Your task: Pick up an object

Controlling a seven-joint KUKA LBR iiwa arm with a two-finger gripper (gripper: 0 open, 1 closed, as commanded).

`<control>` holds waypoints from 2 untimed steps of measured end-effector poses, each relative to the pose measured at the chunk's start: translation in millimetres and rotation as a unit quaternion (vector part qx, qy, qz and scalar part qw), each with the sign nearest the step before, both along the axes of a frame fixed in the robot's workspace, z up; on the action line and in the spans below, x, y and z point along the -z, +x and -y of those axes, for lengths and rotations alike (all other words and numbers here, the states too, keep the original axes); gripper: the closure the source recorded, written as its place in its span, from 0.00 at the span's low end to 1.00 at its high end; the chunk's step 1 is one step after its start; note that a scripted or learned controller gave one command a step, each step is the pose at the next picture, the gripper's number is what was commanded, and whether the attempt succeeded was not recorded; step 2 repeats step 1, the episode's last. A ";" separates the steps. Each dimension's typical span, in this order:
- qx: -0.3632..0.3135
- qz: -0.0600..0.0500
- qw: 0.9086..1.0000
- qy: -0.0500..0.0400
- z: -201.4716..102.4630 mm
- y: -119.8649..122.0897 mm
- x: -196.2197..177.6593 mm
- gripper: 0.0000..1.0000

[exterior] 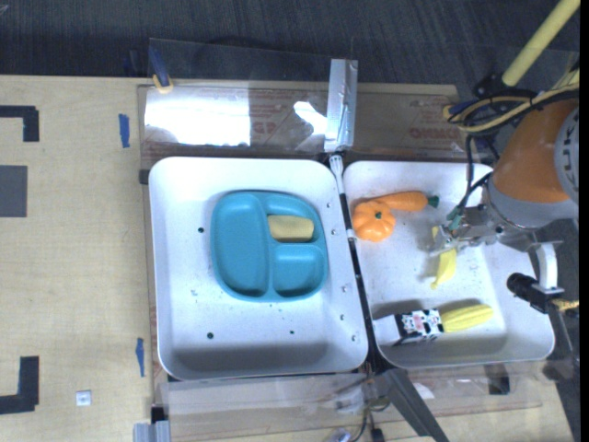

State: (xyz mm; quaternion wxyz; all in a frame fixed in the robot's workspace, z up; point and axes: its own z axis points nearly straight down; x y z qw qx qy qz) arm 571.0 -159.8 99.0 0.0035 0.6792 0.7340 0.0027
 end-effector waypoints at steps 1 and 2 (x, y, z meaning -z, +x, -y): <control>0.078 -0.001 0.997 0.001 -45.3 -22.4 -96.4 1.00; 0.078 -0.001 0.997 0.001 -45.3 -22.4 -96.4 1.00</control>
